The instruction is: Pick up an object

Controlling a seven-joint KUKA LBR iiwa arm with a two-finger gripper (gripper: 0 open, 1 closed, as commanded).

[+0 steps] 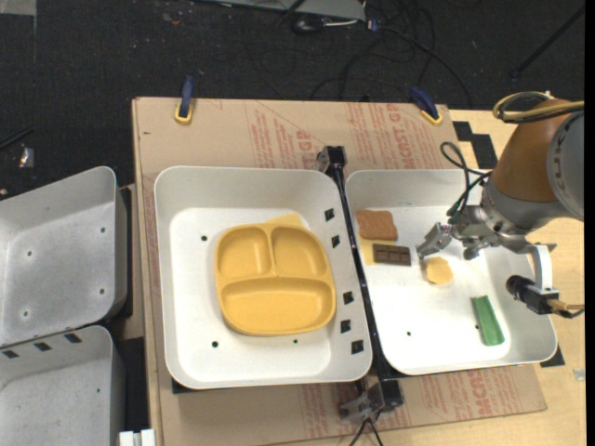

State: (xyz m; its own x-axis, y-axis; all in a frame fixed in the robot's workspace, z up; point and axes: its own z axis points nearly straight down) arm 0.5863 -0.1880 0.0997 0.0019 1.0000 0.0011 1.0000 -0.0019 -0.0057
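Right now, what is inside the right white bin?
The right white bin holds a tan square piece, a dark brown bar, a pale yellow lump and a green stick. The gripper covers some floor.

Both white bins (177, 277) appear to be smooth plastic with a slight sheen. The yellow divided tray (275, 280) is smooth, semi-gloss plastic. The surface (279, 124) is matt brown cardboard with red print. The green block (487, 321) looks matt. The arm's orange band (525, 161) is glossy.
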